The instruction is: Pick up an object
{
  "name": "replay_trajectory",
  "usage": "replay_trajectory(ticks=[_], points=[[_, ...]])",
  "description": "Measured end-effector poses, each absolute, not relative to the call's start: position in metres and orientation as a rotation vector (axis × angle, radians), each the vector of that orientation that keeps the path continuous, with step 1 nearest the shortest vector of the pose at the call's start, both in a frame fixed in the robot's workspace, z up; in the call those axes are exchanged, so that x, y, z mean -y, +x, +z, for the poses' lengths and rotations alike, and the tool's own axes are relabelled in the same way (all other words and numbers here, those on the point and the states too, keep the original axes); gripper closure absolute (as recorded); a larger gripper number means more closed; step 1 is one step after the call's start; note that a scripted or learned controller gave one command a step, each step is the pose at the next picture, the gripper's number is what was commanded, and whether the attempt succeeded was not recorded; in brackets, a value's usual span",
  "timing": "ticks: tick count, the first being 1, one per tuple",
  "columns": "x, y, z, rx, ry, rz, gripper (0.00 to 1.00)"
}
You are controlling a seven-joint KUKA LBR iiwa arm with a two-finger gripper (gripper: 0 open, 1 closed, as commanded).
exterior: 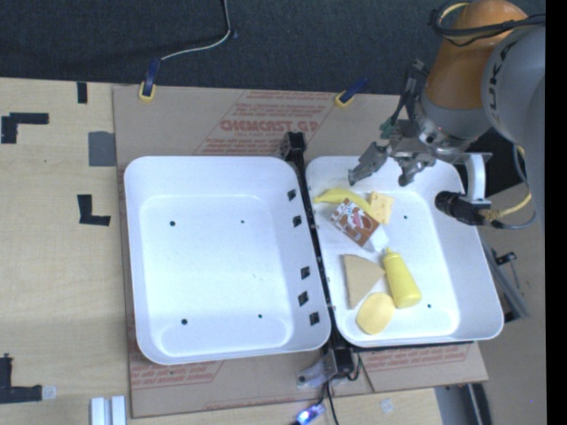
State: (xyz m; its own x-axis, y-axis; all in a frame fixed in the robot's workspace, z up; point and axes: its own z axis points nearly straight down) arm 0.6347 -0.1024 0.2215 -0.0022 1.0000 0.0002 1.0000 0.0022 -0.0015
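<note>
My gripper [384,173] hangs open over the far end of the right bin [461,283], its two dark fingers spread with nothing between them. Just below it lie a yellow banana [330,197], a yellow cheese-like wedge [380,206] and a red-brown snack packet [356,221]. Nearer the front of the bin sit a tan wedge [358,277], a yellow bottle [401,279] and a yellow lemon [375,313].
The left bin [213,255] lies beside the right one, joined by a black hinge strip [306,237]. Both rest on a cardboard sheet [257,122]. The arm's grey body and orange band [474,34] fill the upper right. A white cable [190,50] runs across the dark backdrop.
</note>
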Motion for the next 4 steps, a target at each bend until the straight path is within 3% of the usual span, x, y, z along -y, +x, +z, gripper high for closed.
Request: replay_trajectory(ticks=[1,2,3,4], points=[[0.137,0.554,0.084,2.208,-2.224,0.006,0.0],[0.129,0.604,0.15,2.227,-2.221,-0.003,0.0],[0.1,0.57,0.082,2.222,-2.219,0.003,0.0],[0.048,0.599,0.19,2.232,-2.217,-0.008,0.0]])
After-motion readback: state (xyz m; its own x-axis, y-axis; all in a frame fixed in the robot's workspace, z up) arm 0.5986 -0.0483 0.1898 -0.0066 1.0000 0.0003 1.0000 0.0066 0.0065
